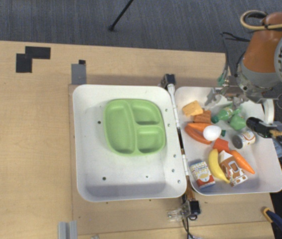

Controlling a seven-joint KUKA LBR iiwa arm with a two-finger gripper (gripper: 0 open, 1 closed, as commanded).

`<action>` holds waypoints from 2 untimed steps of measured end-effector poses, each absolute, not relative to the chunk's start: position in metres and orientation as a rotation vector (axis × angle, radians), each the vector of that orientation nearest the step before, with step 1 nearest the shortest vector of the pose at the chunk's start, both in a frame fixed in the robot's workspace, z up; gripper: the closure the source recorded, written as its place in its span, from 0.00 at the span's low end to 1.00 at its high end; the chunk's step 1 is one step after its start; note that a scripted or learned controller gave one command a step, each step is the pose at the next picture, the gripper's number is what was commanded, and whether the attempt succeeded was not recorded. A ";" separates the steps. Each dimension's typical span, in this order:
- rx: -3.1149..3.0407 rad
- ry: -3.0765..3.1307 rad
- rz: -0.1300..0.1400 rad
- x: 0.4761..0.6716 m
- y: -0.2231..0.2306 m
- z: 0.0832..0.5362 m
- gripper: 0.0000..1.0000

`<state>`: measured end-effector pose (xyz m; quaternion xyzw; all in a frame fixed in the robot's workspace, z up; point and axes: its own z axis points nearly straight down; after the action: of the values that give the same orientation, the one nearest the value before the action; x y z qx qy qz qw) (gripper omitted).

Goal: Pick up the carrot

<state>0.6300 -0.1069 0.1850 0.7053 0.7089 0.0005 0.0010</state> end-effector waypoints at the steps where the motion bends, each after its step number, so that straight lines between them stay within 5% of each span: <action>1: 2.176 2.263 0.000 0.552 -0.162 0.189 0.00; 2: 2.114 2.320 0.003 0.538 -0.185 0.128 0.00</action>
<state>0.5382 -0.1852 0.1276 0.6735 0.7392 0.0010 0.0015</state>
